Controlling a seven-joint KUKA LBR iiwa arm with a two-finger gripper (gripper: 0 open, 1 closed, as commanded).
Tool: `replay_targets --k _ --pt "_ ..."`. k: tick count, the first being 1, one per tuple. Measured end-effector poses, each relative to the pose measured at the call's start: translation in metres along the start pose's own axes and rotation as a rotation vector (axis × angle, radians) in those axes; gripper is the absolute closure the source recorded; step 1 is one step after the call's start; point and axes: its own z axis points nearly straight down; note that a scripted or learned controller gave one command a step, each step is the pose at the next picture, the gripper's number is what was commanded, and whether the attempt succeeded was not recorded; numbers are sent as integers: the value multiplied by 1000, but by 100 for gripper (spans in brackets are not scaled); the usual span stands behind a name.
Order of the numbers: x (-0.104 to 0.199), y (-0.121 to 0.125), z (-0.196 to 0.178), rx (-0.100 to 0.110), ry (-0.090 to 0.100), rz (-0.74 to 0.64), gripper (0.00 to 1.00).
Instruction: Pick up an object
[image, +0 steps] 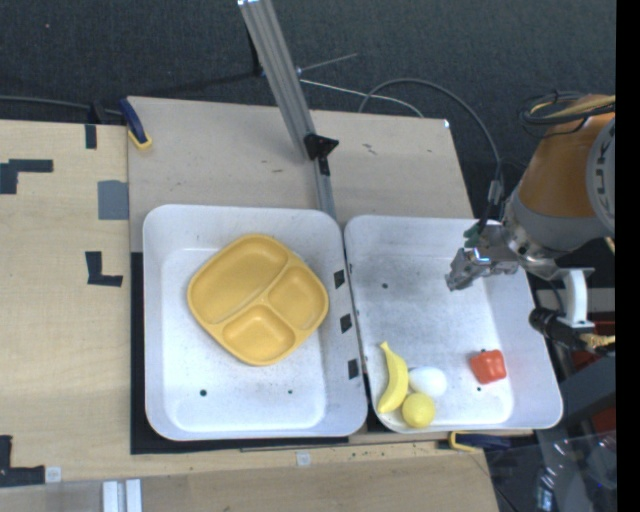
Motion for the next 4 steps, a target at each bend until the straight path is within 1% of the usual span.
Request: replay_targets --k 1,2,3,4 --pt "0 1 -40 0 -1 0 100" --pt "49 9 -27 5 1 -4 100" --pt "101 12 -36 4 3 -6 100" --pt "145 17 -29 6 1 -4 100"
